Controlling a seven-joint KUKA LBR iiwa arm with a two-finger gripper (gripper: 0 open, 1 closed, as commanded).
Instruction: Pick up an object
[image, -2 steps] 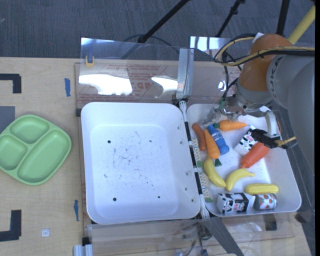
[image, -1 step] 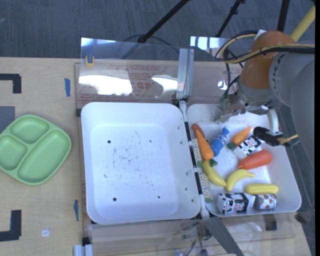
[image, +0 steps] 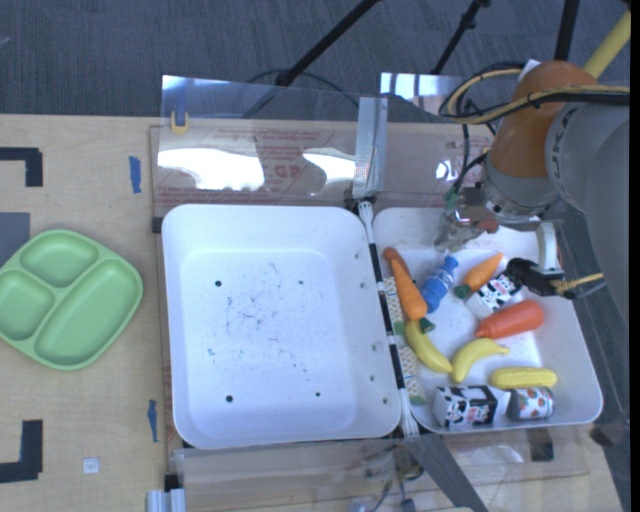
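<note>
The right bin (image: 585, 385) holds several toys: a long orange carrot (image: 405, 283), a blue bottle (image: 438, 283), a small carrot (image: 482, 271), a cow-patterned box (image: 495, 293), a fat orange carrot (image: 510, 320), two bananas (image: 428, 348) (image: 478, 355), a yellow piece (image: 522, 378), a cow-print carton (image: 468, 405) and a can (image: 530, 403). My gripper (image: 462, 222) hangs over the bin's far left corner, just above and beyond the blue bottle. No toy shows in its grasp.
The left white bin (image: 270, 320) lies beside the right one, with a shared rim between them. A green divided plate (image: 65, 297) rests on the bench at far left. Clear panels (image: 260, 150) stand behind the bins. The arm (image: 560, 130) and cables cover the right bin's far corner.
</note>
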